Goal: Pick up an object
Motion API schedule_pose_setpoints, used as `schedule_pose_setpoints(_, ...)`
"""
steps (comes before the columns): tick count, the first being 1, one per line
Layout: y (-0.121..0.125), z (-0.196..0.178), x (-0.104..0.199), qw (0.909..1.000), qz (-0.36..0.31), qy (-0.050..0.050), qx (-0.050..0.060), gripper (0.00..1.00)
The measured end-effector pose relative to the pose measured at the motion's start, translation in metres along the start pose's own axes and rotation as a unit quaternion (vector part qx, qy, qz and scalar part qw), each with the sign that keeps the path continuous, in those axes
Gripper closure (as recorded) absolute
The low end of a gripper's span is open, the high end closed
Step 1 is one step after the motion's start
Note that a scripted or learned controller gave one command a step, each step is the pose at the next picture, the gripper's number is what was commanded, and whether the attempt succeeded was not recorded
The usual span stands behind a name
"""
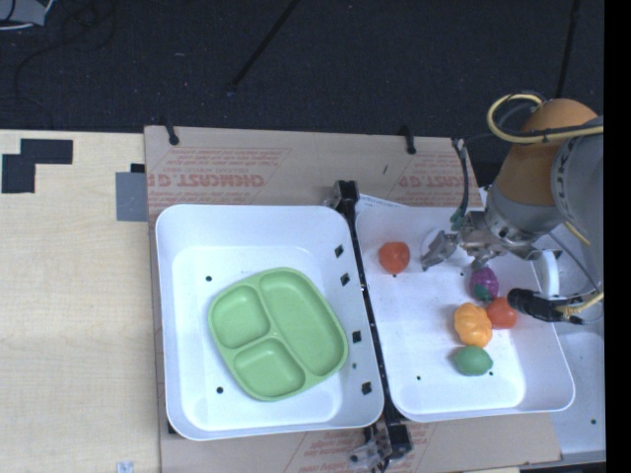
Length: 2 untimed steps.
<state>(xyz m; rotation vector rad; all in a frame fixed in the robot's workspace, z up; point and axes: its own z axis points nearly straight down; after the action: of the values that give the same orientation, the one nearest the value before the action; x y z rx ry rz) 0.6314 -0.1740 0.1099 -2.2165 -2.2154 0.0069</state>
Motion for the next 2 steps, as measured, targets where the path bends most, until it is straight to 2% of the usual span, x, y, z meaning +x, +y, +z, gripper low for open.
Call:
schedule_pose_setpoints(1,0.000,0.023,0.002,1.0000,-0.001,-0.001,-0.003,0.00)
schedule_pose_setpoints(2,0.000,0.012,0.002,1.0000,-0.001,-0.001,-0.002,1.00)
